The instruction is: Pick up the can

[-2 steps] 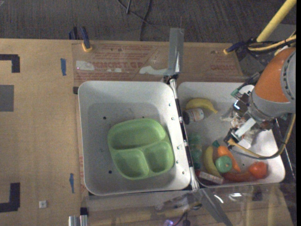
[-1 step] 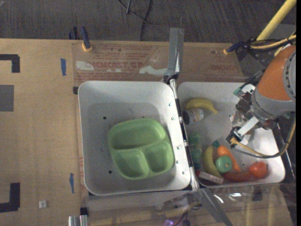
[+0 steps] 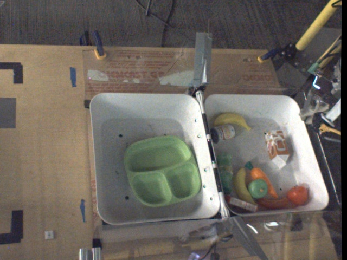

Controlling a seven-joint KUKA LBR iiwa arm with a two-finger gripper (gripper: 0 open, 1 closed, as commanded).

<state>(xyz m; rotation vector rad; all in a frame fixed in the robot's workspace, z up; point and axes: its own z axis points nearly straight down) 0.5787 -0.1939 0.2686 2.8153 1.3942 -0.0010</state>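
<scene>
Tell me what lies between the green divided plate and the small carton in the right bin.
In the camera view, between the green divided plate and the small carton run the two bins' adjoining white rims; then comes bare bin floor.

A green divided plate (image 3: 161, 170) lies in the left bin (image 3: 103, 123). In the right bin (image 3: 293, 112), a banana (image 3: 232, 119) is at the upper left, a small carton (image 3: 277, 144) at the right, and a second banana (image 3: 242, 185), a green ball (image 3: 258, 188) and a red pepper (image 3: 293, 195) crowd the lower edge.
</scene>
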